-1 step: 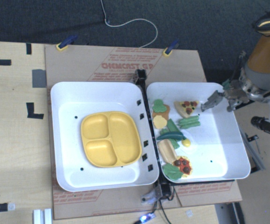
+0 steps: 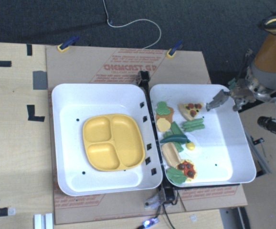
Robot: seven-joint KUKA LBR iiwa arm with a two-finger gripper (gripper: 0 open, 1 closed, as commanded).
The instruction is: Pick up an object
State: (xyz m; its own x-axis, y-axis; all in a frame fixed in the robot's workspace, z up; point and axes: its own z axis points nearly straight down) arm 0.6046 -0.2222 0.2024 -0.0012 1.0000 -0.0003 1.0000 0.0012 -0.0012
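Pizza slice, upper part of right bin, nearest the pincer at the bin's upper right rim, whose opening we cannot tell: we would descend squarely, clear of the green beans.

The grey arm with its orange band is cut off by the right edge, and the small play-food pieces overlap, their shapes unclear.

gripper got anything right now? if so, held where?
Nothing held. The gripper sits over the right bin's upper right corner, nothing between its fingers. The pizza slice and green beans lie apart from it on the bin floor.
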